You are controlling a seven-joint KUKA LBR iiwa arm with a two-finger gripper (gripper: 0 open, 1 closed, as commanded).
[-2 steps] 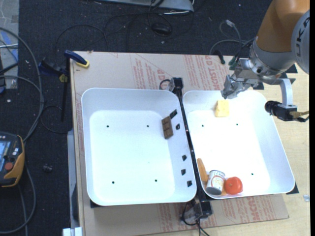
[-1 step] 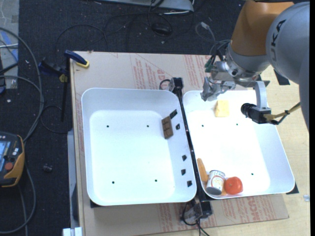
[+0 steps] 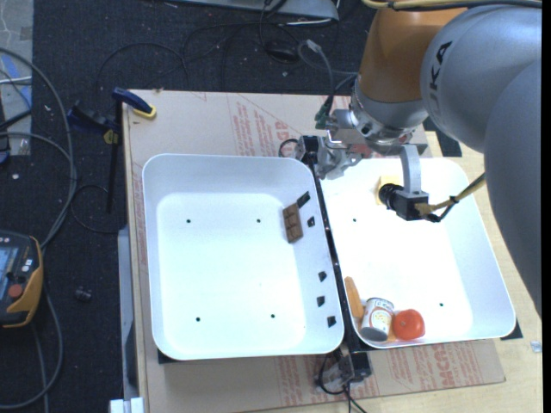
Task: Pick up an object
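My gripper [image 3: 334, 160] hangs over the far left corner of the right bin [image 3: 465, 256], close to the wall between the two bins. Below the wrist, a small yellow object [image 3: 384, 191] lies in the right bin, partly hidden by a black fitting on the arm. A brown chocolate bar [image 3: 294, 223] leans against the right wall of the left bin [image 3: 215, 256]. At the near edge of the right bin lie an orange carrot [image 3: 353, 296], a small tin can [image 3: 376, 317] and a red tomato [image 3: 409, 323], all well away from the gripper.
The large grey and orange arm [image 3: 448, 50] covers the far right of the scene. Both bins rest on a cardboard sheet [image 3: 232, 119]. Cables and a blue and yellow clamp [image 3: 133, 103] lie on the dark floor beyond. A handheld device [image 3: 17, 278] sits at the left.
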